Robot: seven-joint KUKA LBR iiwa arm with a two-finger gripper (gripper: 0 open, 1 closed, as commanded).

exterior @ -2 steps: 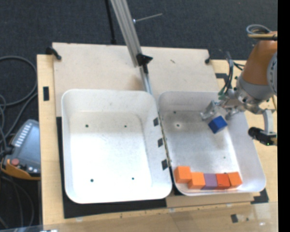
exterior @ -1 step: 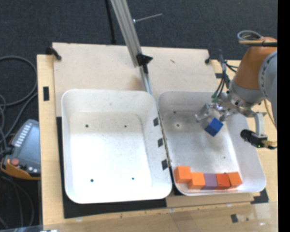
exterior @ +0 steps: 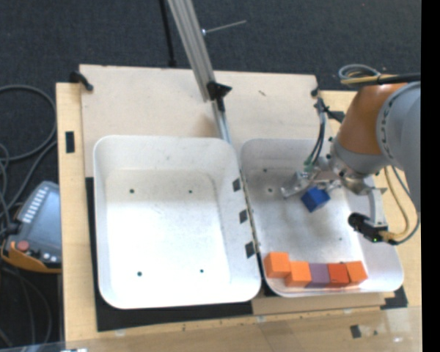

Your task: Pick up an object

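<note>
My gripper [exterior: 314, 190] hangs over the middle of the right bin [exterior: 268, 160], below the grey wrist and orange band. A small blue block [exterior: 315, 199] sits tilted between its two fingers, and the gripper is shut on it. Along the right bin's front wall lies a row of blocks: an orange block [exterior: 279, 262], a second orange block [exterior: 300, 272], a purple block [exterior: 319, 273], a red-orange block [exterior: 338, 273] and another orange block [exterior: 356, 270].
The left bin [exterior: 110, 160] stands beside the right one, sharing a middle wall. A slanted aluminium post [exterior: 198, 50] rises from the bench behind the bins. Cables and a handheld pendant [exterior: 37, 226] lie on the floor to the left.
</note>
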